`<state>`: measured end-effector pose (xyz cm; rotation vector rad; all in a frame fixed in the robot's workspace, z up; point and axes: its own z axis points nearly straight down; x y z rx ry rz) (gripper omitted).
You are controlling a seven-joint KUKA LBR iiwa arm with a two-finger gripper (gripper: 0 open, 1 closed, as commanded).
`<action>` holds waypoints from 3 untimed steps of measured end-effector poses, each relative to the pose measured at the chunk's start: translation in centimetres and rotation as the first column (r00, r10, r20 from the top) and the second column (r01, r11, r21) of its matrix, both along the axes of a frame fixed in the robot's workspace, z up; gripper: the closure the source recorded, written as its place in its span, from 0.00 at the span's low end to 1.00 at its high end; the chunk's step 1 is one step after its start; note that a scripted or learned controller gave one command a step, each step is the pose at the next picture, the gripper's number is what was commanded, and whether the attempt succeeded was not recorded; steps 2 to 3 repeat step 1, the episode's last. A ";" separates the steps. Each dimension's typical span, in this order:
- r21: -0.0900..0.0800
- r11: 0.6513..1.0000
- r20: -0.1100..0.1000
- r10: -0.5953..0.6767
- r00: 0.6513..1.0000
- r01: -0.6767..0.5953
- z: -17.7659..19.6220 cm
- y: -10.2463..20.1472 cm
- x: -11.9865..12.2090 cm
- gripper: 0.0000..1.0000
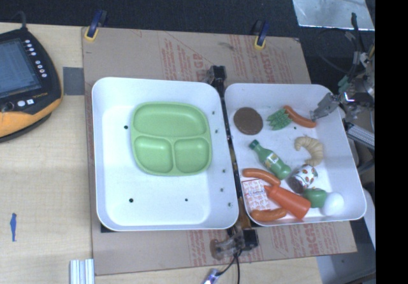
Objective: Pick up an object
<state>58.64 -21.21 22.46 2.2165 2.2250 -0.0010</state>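
Hovering at the right bin's (331, 149) far edge, the gripper (322, 109) — jaw state impossible to tell — sits just beside the carrot (298, 116), seemingly lined up for it.

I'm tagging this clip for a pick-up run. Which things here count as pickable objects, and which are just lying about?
Belongs to the job:
- gripper
- carrot with green top
- round brown cookie
- pale croissant
- green bottle
- white egg
- right white bin, which holds them

Lying about:
- green divided plate
- left white bin
- orange-edged teach pendant
- blue clamps
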 end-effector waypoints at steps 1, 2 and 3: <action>0.001 1.000 -0.004 0.001 1.000 -0.001 -7.9 2.6 6.9 0.00; 0.001 1.000 -0.004 0.001 1.000 -0.001 -7.9 2.6 6.9 0.00; 0.001 1.000 -0.004 0.001 1.000 -0.001 -7.9 2.6 6.9 0.00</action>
